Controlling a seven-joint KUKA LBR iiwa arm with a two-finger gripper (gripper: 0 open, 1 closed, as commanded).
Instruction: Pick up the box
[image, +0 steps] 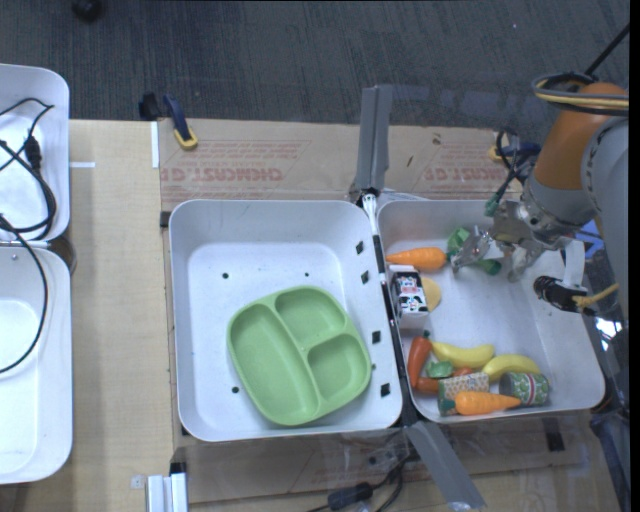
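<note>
A small white box (408, 294) with black and red print stands against the left wall of the right bin (570, 340), with a yellow item just behind it. My gripper (489, 262) hangs over the far part of that bin, right of the box and well apart from it. Its fingers (464, 259) are spread open, and nothing is held between them. A green item (459, 241) lies right beside and under the fingers. An orange carrot (418, 258) lies between the gripper and the box.
At the right bin's near end lie a red pepper (419, 357), two bananas (462, 353), a green can (526, 388), another carrot (486, 403) and a small colourful carton (458, 384). The left bin (200, 300) holds a green divided plate (300, 352).
</note>
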